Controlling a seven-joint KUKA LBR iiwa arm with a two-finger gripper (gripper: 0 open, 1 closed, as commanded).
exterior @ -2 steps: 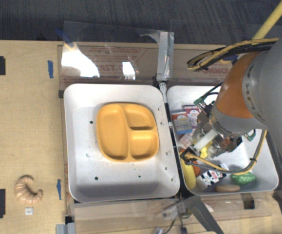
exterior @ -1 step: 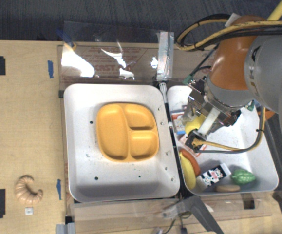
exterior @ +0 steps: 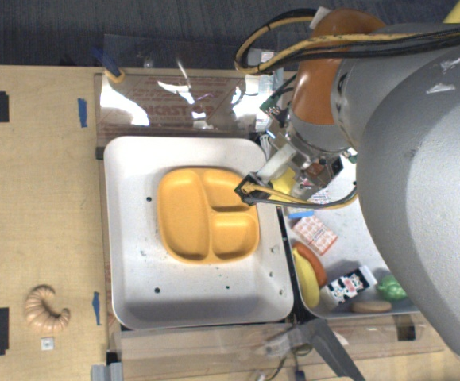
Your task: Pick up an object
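Note:
A yellow divided plate [exterior: 206, 213] lies in the middle of the left bin [exterior: 134, 284]. My gripper [exterior: 297, 171] hangs under the orange-banded wrist, over the wall between the two bins and just right of the plate's far right rim. The arm's bulk hides what lies directly beneath it. A yellow object [exterior: 282, 186] peeks out below the gripper at the near-left part of the right bin [exterior: 341, 314]. Nothing shows between the fingers.
The right bin holds a pink checkered packet [exterior: 315, 230], a banana [exterior: 306, 282], an orange-red piece [exterior: 314, 262], a black-and-white box [exterior: 349, 284], a green item [exterior: 390, 289] and a tan piece [exterior: 369, 306]. A croissant-shaped toy [exterior: 47, 308] lies on the cardboard left of the bins.

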